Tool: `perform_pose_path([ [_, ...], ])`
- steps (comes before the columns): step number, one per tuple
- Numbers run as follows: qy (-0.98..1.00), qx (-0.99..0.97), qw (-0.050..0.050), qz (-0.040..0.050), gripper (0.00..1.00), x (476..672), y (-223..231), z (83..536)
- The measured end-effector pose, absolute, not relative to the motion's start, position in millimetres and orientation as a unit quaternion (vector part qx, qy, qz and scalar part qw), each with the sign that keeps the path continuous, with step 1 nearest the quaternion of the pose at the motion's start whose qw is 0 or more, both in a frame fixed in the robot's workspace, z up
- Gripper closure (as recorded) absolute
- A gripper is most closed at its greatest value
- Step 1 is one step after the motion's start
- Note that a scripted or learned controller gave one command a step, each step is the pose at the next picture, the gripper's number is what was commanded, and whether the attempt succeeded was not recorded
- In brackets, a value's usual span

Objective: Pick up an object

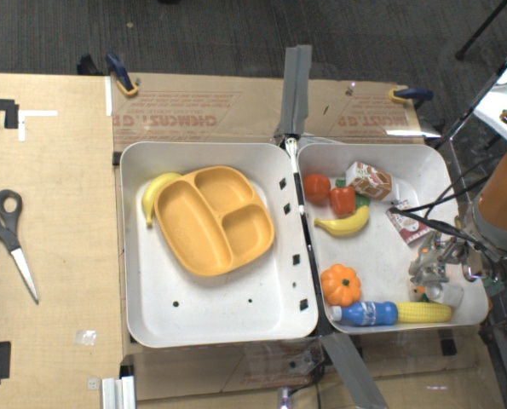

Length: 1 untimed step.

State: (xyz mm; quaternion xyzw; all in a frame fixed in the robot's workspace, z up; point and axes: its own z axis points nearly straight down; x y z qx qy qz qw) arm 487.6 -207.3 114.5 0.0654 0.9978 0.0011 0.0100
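The table (40, 228) carries two shallow white bins side by side. The left bin (151, 313) holds a large orange divided plate (212, 220), with a yellow banana (153, 196) tucked against its far-left rim. The right bin (381, 250) holds the smaller items: at the near wall, a yellow corn cob (423, 313) lying end to end with a blue bottle (368, 314); just beyond the bottle, an orange pumpkin (341, 285); toward the far left, a second small banana (344, 222), a red pepper (342, 199), a red tomato (316, 187) and a printed packet (371, 180). The gripper (430, 267) sits low at the right side of this bin, just above the corn cob; whether its fingers are spread or closed cannot be told amid the cables and metalwork. The corn cob appears the likeliest target: judged a light, rigid plastic toy with a ribbed surface, it should resist slipping. A hold across its middle, perpendicular to its length, seems soundest, though the near wall crowds one finger.
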Motion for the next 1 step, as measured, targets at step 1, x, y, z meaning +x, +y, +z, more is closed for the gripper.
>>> perform_pose_path([
  [1, 0.998, 0.065, 0.01, 0.0011, 0.0, 487.7, -207.1, 114.4],
])
